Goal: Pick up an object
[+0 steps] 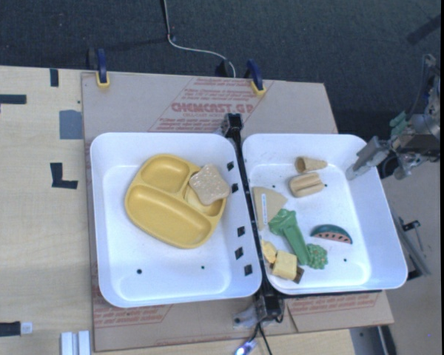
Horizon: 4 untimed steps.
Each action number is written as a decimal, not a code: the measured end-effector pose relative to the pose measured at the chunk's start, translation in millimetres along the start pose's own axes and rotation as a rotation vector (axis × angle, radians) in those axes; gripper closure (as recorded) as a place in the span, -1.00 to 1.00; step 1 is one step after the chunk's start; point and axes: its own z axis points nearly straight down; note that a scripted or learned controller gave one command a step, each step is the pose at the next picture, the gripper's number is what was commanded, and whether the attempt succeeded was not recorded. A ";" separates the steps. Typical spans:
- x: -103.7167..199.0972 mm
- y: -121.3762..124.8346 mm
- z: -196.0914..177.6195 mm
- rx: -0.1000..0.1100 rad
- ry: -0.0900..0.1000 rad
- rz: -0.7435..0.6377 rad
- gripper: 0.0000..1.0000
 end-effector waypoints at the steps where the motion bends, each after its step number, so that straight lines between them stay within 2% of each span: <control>1: 27.6 0.4 0.4 -0.003 0.000 -0.002 -1.00; 2: 42.2 0.4 -4.6 -0.004 -0.001 -0.001 -1.00; 3: 13.9 0.2 -29.7 -0.007 -0.002 0.002 -1.00; 4: 66.1 0.4 -69.4 -0.008 -0.001 -0.005 -1.00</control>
